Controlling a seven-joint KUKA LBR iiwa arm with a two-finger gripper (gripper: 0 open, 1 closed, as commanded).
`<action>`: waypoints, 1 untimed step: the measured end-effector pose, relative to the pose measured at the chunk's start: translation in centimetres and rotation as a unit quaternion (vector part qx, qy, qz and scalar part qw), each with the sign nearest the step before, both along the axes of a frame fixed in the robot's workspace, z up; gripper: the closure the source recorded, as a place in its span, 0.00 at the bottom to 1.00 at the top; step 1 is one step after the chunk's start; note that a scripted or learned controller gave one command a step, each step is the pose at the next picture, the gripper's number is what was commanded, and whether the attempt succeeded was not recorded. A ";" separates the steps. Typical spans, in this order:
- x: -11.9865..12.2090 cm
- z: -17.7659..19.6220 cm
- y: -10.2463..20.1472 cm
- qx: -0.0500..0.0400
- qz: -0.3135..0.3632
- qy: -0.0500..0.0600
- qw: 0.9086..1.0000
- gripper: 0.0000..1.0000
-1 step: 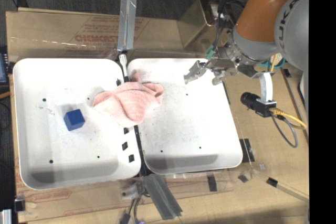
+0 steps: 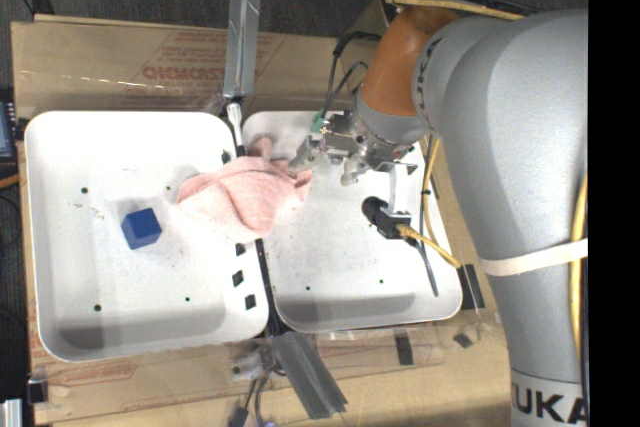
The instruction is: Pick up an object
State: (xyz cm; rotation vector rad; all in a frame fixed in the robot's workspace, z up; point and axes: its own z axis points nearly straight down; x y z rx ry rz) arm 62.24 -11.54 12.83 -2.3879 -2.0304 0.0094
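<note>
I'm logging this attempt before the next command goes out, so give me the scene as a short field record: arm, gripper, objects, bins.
arm: grey KUKA arm reaching in from the right, orange band above the wrist
gripper: gripper low over the right bin's far left corner, at the edge of the pink cloth
pink cloth: pink cloth crumpled, draped across the divider between both bins
blue cube: blue cube lying in the left bin, apart from the cloth
left bin: left bin, white, shallow
right bin: right bin, white, shallow

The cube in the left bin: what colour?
Blue; the cube shows clearly in the camera view.
</note>
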 end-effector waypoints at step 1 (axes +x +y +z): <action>3.5 -3.9 1.1 0.000 0.173 -0.003 0.985 0.00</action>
